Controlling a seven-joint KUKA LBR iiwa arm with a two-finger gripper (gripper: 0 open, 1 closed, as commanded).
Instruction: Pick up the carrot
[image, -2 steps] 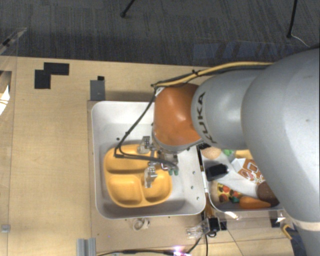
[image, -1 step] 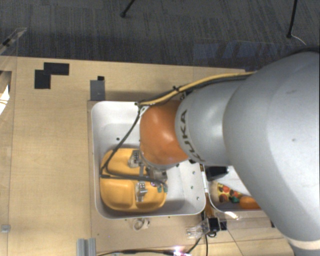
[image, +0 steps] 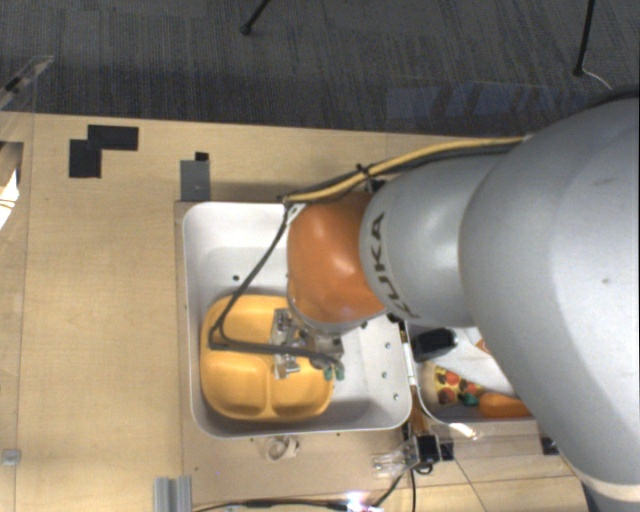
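Observation:
The carrot appears as an orange shape lying in the right bin, mostly covered by the grey arm. My gripper hangs below the orange wrist band over the left bin, well to the left of the carrot. It sits directly above a large yellow, loaf-like object; the wrist hides whether they touch.
A small multicoloured item lies in the right bin beside the carrot. A black cable runs along the arm down across the left bin. The arm's grey body covers most of the right bin.

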